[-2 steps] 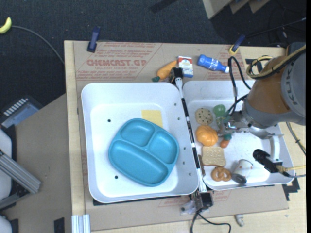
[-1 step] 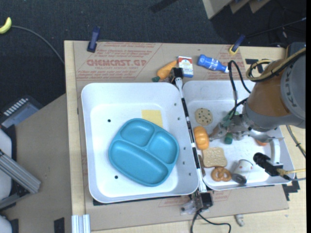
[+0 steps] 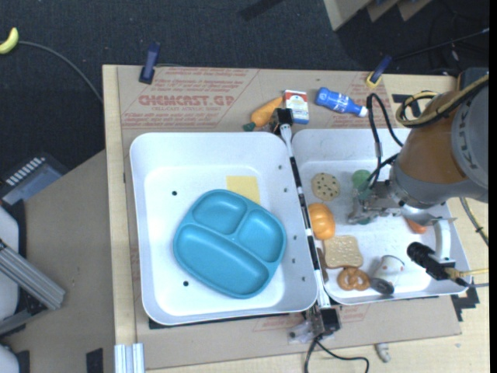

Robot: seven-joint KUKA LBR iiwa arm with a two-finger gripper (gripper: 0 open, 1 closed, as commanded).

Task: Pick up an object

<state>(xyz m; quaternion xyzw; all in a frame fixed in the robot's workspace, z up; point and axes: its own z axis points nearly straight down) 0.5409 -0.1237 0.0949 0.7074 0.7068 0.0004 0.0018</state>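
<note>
I read the gripper low inside the right bin, since the pickable items lie there: green piece just beside it, cookie and cracker near. Pincer spread or pressed together: I cannot tell

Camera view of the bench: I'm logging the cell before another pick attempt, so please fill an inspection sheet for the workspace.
Surface: pale board bearing left bin and right bin.
Job's things: cookie, green piece, orange piece, bread slice, pretzel in the right bin.
Clutter: blue plate and yellow slice in the left bin; carton, blue bottle behind the bins.
Grippers: gripper low over the right bin, beside the green piece; grasp cannot be told.
Cables: black cable rising above the gripper; pale cable on the dark carpet.
Surroundings: dark carpet around the bench.
</note>
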